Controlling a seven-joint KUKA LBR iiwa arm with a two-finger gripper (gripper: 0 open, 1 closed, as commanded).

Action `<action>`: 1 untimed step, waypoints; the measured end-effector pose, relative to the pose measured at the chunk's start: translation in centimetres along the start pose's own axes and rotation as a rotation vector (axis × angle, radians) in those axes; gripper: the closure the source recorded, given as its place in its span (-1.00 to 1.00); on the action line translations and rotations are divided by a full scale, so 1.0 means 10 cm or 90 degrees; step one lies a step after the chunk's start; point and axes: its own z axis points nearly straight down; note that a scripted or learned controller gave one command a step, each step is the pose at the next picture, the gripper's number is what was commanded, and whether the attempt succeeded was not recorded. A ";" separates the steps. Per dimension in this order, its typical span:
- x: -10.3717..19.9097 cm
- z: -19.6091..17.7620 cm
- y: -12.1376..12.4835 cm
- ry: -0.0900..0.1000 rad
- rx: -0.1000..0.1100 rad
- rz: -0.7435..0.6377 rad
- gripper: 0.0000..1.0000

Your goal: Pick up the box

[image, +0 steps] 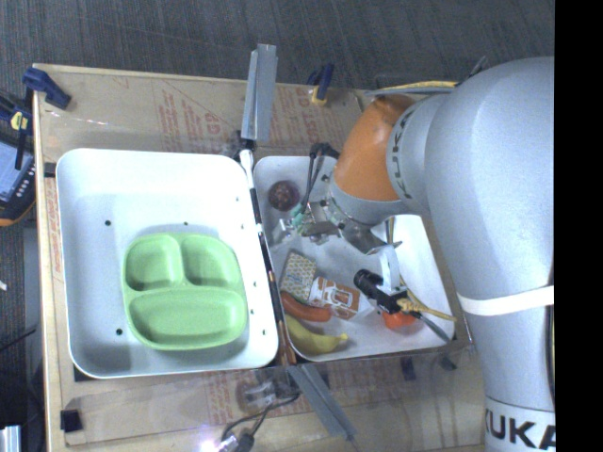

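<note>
Hovering at the upper left of the right bin (419, 248), the gripper (303, 222) sits just above the speckled box (300, 273), and I can't tell whether the claw is released or clenched. Best move, I'd say: drop straight onto the box near centre frame, squared to its narrow sides, keeping off the carton (334, 297) and sausage (306, 307) crowding its lower edge.

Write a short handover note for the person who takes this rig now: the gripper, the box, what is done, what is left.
Gripper: low over the far left part of the right-hand bin.
Patterned box: lying flat on the bin floor, just on the near side of the gripper, beside an orange-and-white packet.
Done: nothing yet; the box is not lifted.
Left: come down on the box, grasp it, lift it.
</note>
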 end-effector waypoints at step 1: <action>0.01 0.09 -0.50 0.004 0.007 -0.006 -1.00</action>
